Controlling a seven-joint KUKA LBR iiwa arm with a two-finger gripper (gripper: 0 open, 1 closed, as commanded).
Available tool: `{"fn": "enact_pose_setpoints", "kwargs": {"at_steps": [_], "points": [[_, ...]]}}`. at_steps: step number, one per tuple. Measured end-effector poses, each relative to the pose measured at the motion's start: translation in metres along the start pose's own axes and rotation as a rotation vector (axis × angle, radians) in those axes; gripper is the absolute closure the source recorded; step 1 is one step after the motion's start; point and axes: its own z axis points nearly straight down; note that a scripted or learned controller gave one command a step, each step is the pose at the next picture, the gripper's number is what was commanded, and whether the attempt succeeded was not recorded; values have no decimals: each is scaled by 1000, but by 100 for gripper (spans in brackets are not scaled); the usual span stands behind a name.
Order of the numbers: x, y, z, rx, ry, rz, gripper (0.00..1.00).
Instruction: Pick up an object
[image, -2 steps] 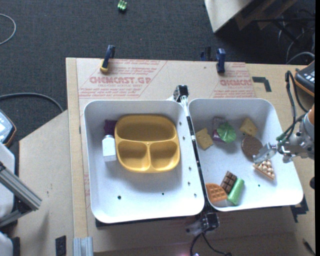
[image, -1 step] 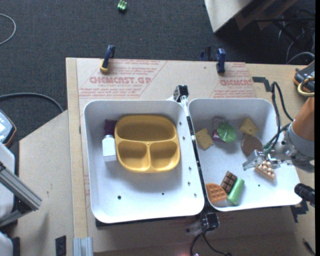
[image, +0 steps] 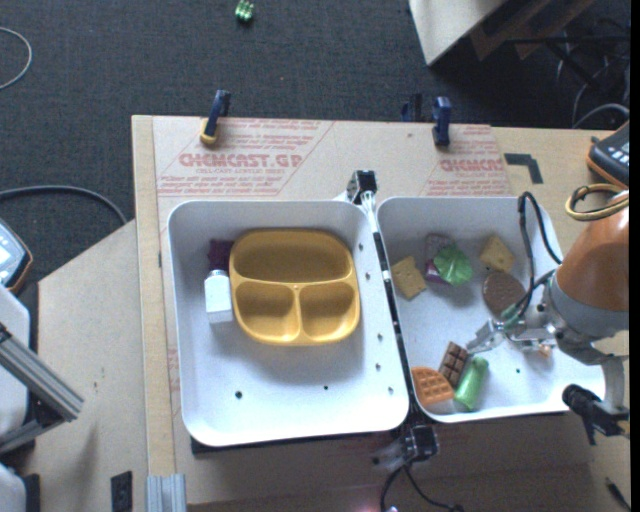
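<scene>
The left bin (image: 190, 300) holds a yellow tray (image: 294, 285). In the right bin (image: 420, 215), the green pickle (image: 471, 384) lies near the front wall. Just above it the gripper (image: 492, 335) hangs released, holding nothing; it should centre over the pickle before closing.

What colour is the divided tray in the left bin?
Yellow-orange, plain: the divided tray, seen clearly in the camera view.

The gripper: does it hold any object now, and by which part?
Nothing is held. The gripper hangs open over bare floor of the right bin, apart from the green cylinder.
</scene>
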Motion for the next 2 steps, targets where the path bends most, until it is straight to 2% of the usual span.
{"fn": "enact_pose_setpoints", "kwargs": {"at_steps": [1, 2], "points": [[0, 0, 1, -2, 0, 1, 0], [0, 0, -10, -5, -2, 2, 100]]}}
